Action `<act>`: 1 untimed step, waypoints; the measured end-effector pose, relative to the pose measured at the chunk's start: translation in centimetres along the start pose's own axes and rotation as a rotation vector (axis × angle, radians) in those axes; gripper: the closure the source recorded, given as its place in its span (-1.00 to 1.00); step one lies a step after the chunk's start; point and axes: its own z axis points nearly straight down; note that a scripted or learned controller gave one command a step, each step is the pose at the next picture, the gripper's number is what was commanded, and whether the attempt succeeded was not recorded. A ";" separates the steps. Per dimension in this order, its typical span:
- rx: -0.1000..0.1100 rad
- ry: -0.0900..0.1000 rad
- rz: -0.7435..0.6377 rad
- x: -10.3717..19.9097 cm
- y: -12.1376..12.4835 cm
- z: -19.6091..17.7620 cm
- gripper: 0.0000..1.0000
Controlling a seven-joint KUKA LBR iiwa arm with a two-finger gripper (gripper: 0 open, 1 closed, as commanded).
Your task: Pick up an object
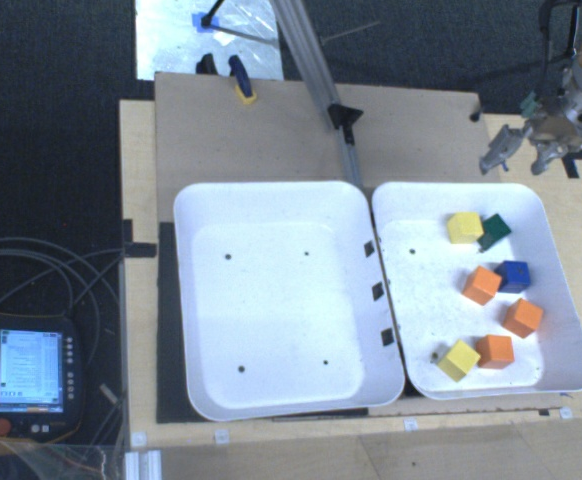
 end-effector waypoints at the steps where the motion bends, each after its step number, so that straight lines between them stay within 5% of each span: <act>1: 0.001 0.000 0.001 0.0 0.0 0.0 -1.00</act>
